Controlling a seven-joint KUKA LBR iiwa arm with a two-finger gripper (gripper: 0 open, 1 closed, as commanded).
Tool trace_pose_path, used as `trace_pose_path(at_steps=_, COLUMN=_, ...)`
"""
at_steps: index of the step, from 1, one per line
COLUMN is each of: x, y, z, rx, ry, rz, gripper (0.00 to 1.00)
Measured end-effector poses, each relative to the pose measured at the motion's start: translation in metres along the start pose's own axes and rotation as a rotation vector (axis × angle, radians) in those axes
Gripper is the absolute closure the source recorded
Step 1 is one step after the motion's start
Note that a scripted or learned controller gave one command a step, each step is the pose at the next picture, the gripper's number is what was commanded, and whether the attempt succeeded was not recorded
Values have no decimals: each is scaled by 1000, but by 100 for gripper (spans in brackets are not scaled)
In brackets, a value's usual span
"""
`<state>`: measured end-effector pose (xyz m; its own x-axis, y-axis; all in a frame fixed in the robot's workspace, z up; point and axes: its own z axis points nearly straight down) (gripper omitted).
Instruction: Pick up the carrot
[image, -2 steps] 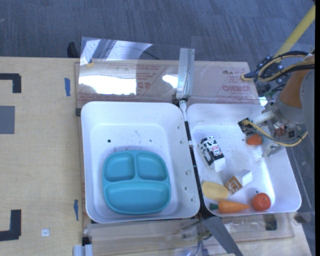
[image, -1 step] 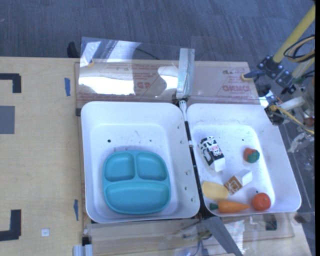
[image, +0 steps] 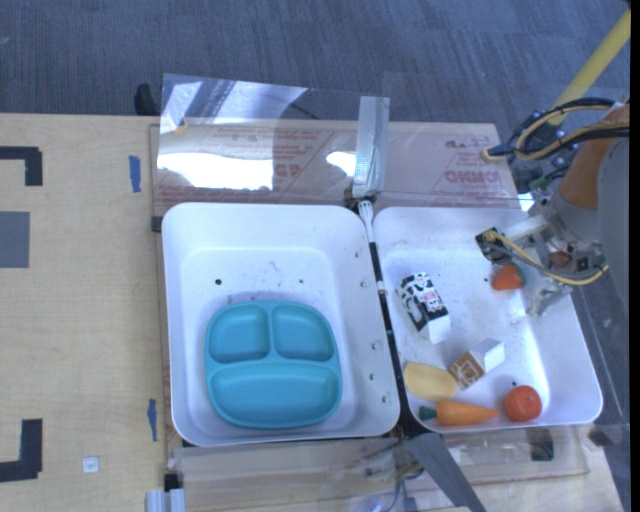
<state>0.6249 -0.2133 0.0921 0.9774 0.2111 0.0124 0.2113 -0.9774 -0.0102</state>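
Observation:
The carrot (image: 466, 412) is orange with a green tip and lies flat along the front wall of the right bin (image: 455, 240). My gripper (image: 528, 272) hangs over the bin's right side, well behind the carrot and apart from it. A small orange-red object (image: 507, 278) sits right at the gripper's left edge; I cannot tell whether it is held.
In the right bin a yellow fruit (image: 430, 380) touches the carrot's left end, with a red tomato (image: 522, 403) at its right end. A small brown-and-white box (image: 475, 365) and a cow-patterned carton (image: 424, 303) are nearby. A blue divided plate (image: 272, 365) lies in the left bin (image: 190, 260).

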Motion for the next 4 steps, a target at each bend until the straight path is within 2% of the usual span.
trace_pose_path(at_steps=1, x=20, y=6, z=7, rx=15, ry=-29, rz=9, gripper=0)
trace_pose_path(at_steps=2, x=16, y=4, z=6, rx=9, ry=-18, rz=7, gripper=0)
trace_pose_path(at_steps=3, x=15, y=4, z=-3, rx=7, ry=-22, rz=4, gripper=100)
trace_pose_path(at_steps=4, x=-68, y=-5, z=-69, rx=-8, ry=-13, rz=-97, gripper=100)
